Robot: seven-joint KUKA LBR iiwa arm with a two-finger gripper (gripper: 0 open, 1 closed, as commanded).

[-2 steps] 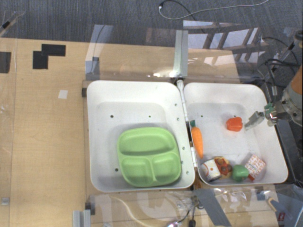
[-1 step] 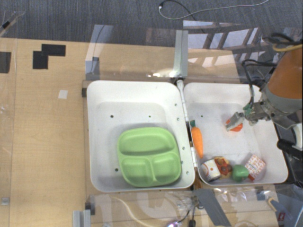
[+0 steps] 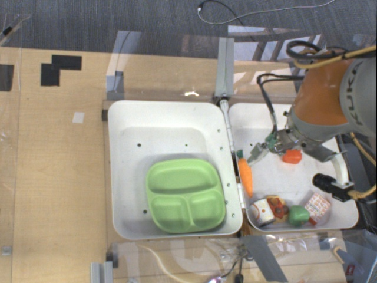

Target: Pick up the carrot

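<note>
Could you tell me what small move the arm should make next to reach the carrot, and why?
Probably shift the pincer down-left and lower it. The carrot lies along the right bin's left wall, apart from the pincer, which hangs just above and right of its top end.

A robotics lab. A grey and orange arm (image 3: 330, 93) reaches in from the right over a wooden bench (image 3: 53, 175) bearing two white bins (image 3: 171, 114) side by side, fixed in metal framing (image 3: 224, 69). Loose cables (image 3: 265, 16) trail over grey carpet (image 3: 118, 5) at the far side, and black tape marks (image 3: 59, 68) sit on the bench's far left.
</note>
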